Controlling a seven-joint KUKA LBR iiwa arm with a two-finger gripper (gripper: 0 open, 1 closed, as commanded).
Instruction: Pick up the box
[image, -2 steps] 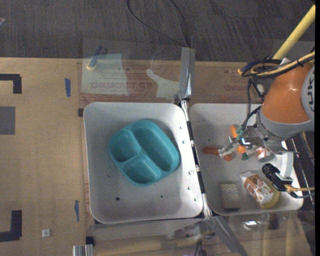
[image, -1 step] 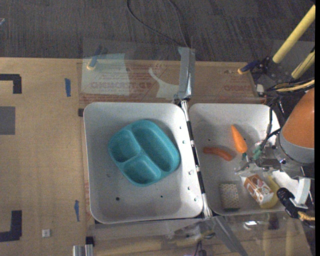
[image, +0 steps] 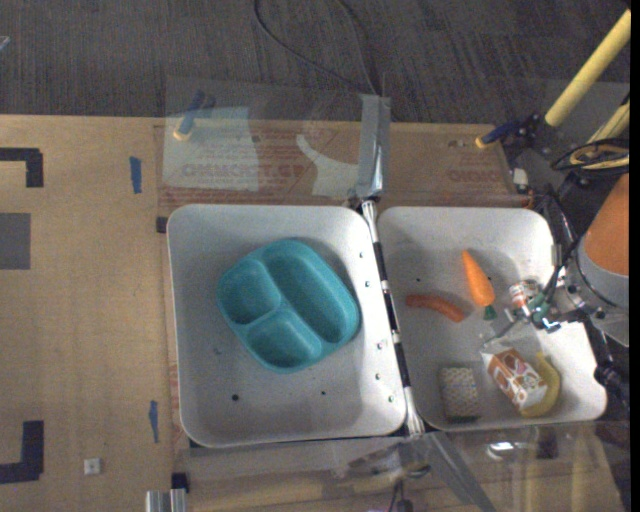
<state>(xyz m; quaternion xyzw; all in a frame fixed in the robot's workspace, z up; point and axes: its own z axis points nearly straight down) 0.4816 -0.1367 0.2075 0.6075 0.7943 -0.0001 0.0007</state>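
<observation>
1. I'm in the approach: the gripper (image: 535, 315) hangs just above the box (image: 515, 376), which lies in the right bin (image: 420, 240) on a banana (image: 548, 392).
2. Next I need to descend and straddle the box.
3. The gripper is small and blurred, so I can't tell its opening; nothing visibly held.
</observation>
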